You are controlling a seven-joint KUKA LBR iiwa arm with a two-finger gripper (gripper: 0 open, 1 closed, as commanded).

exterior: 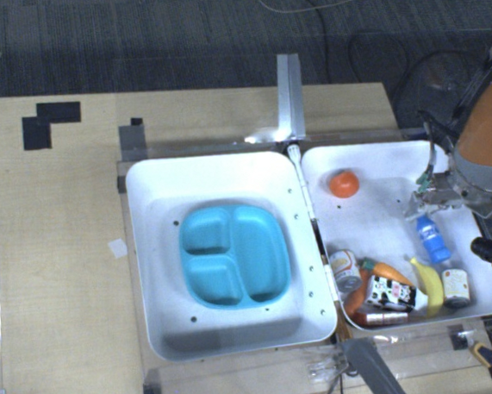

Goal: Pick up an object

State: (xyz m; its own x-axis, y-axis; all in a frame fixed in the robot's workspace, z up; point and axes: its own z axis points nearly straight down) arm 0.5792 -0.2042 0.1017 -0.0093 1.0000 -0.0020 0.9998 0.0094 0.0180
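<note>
My gripper (427,203) hangs over the right side of the right bin (372,158), with the arm's orange band (489,129) behind it at the view's right. Just below the gripper lies a small blue bottle (432,242), its upper end close to the gripper; whether they touch is unclear. An orange-red ball (343,183) rests alone at the bin's back left. Along the front wall lie a can (343,266), a carrot (386,272), a black-and-white box (388,292), a banana (427,283) and a small pale jar (455,287).
The left bin (155,244) holds a blue divided plate (234,255) in its middle. A metal post (290,97) rises behind the wall shared by the bins. Bare white floor lies between the ball and the gripper in the right bin.
</note>
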